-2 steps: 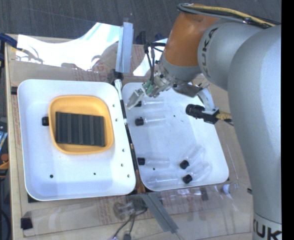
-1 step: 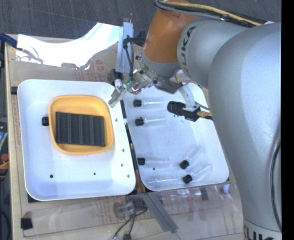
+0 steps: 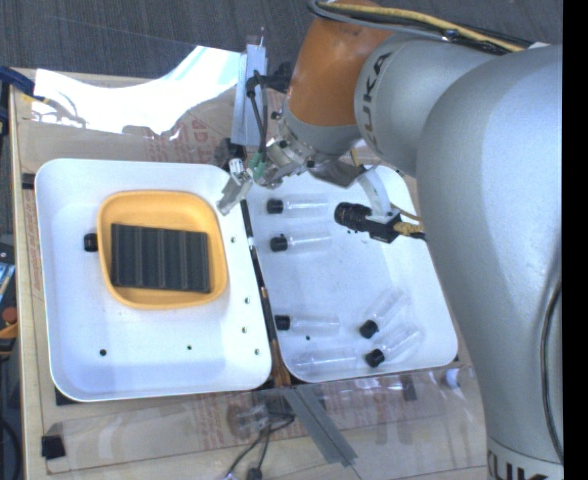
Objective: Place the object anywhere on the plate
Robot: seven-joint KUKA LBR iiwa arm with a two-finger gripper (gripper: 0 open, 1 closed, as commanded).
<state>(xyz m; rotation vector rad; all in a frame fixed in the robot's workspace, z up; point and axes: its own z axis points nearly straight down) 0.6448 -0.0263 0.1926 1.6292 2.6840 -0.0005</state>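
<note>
A yellow plate lies in the left bin, with a dark ribbed block on its middle. Several clear tubes with black caps lie in the right bin: two near the back, one at the front left and two at the front right. My gripper hangs low over the back end of the seam between the two bins, just right of the plate's back right corner. I see no tube in it.
A small black piece lies in the left bin beside the plate's left rim. The grey arm with its orange band covers the back right of the right bin. A black fitting with a cable juts out below the wrist.
</note>
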